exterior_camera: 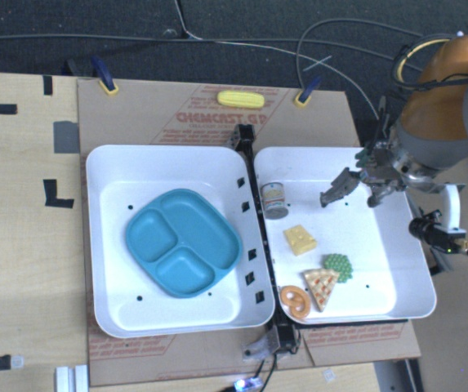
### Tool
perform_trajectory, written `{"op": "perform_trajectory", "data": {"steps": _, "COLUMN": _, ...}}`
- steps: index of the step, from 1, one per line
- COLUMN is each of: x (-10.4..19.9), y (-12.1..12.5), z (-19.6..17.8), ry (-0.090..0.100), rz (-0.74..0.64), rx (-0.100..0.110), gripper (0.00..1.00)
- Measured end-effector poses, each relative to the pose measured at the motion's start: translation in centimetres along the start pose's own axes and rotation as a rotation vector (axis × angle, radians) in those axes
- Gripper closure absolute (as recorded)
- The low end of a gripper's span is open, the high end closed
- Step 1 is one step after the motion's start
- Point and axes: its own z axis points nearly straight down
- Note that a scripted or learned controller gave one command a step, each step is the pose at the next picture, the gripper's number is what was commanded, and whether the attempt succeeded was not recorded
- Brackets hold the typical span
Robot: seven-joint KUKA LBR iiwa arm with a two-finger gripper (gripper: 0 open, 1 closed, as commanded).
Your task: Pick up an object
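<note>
— Where's the arm [430, 121] sitting?
— Reaching in from the right, orange band up top, wrist bent downward.
— And the gripper [356, 188]?
— Fingers spread apart, pointing left, nothing between them.

Two white bins [103, 243] — one blue tray [183, 242], one can [274, 200], cheese [300, 239], peas [337, 266], pizza slice [320, 287], pretzel [294, 300] — one yellow corn cob [240, 99] outside

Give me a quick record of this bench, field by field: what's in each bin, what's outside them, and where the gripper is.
left bin: blue divided tray
right bin: small can, cheese wedge, green peas, pizza slice, pretzel
outside bins: yellow corn cob on the cardboard behind
gripper: over the right bin's far right part, holding nothing, fingers apart
</note>
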Motion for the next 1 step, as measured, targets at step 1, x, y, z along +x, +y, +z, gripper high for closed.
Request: {"op": "perform_trajectory", "data": {"steps": 1, "x": 0.03, "y": 0.24, "z": -0.67, "ry": -0.002, "rz": -0.003, "rx": -0.012, "gripper": 0.0}}
